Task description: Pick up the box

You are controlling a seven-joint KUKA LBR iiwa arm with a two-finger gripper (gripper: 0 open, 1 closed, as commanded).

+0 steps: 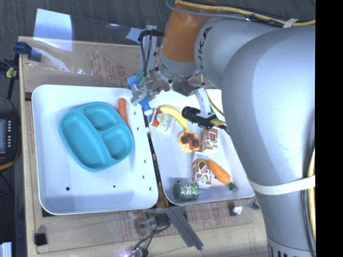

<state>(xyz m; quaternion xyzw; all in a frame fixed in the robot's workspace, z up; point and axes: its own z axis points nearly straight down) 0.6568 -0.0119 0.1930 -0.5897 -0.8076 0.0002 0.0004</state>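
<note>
Since it looks like light, stiff carton, the box (202,171) at five o'clock in the right bin (240,189), touching the carrot (220,172), is best taken across its flat sides; the pincer (140,94) state cannot be told.

A blue divided plate (97,135) lies in the left bin (48,186), below and to the left of the tool (140,96). An orange sausage (122,110) lies just left of the tool. In the right bin (236,189), a banana (174,114) lies just right of the tool, while a carrot (220,172) and a green can (186,191) sit well below it.
</note>
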